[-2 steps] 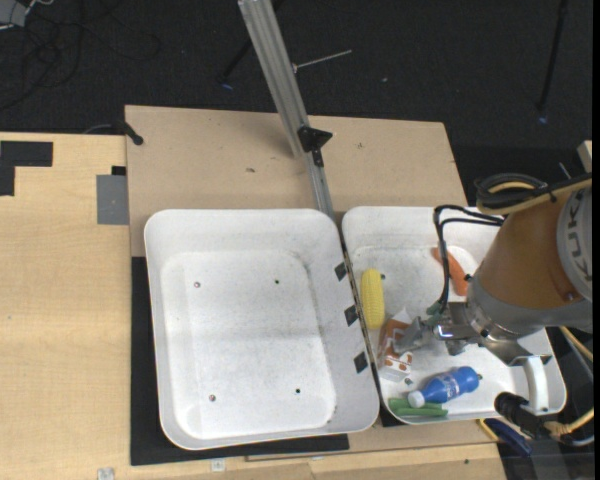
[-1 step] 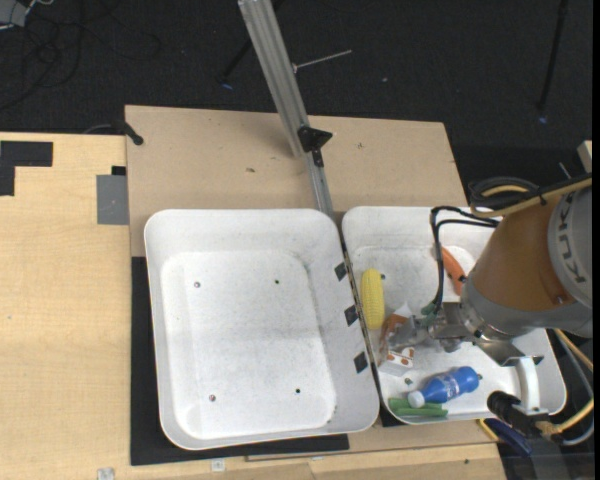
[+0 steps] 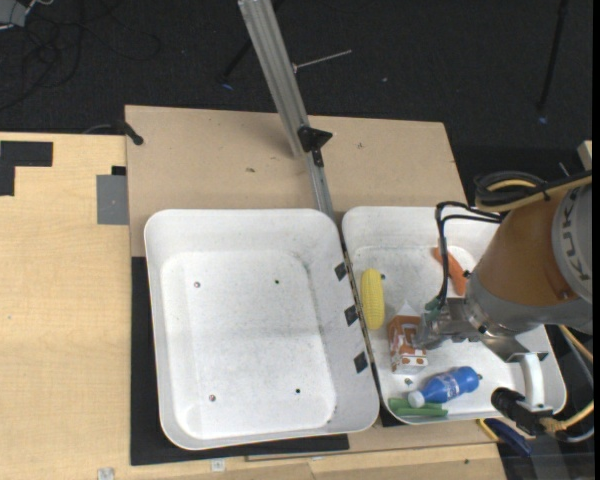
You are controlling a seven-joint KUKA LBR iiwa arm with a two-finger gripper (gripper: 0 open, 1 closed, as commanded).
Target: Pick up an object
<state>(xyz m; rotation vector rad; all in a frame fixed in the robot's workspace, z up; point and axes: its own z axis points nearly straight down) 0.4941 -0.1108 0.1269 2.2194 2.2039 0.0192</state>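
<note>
Gripper (image 3: 438, 325): lowered into the right bin from the view's right, below the orange band of the arm (image 3: 525, 258). Finger opening: cannot be told; the wrist body covers the tips.
Held item: nothing visible between the fingers.
Contact: the gripper's dark tip sits against or just over the right edge of the red-and-white packet (image 3: 406, 342); touching or merely hovering cannot be settled.
Red-and-white packet: directly at the gripper, on its left side in the view, lying flat on the bin floor.
Blue bottle (image 3: 445, 385): just below the gripper toward the view's bottom, lying on its side, white cap pointing left.
Green item (image 3: 425, 408): beside the bottle's cap end, against the near rim; too small to identify.
Yellow object (image 3: 372, 299): left of the gripper, beyond the packet, lying lengthwise along the wall shared by the bins.
Orange object (image 3: 448, 267): just above the gripper, partly hidden behind the arm.
Right bin (image 3: 390, 223): holds all items listed and the gripper.
Left bin (image 3: 245, 328): well apart from the gripper, across the shared wall.
</note>
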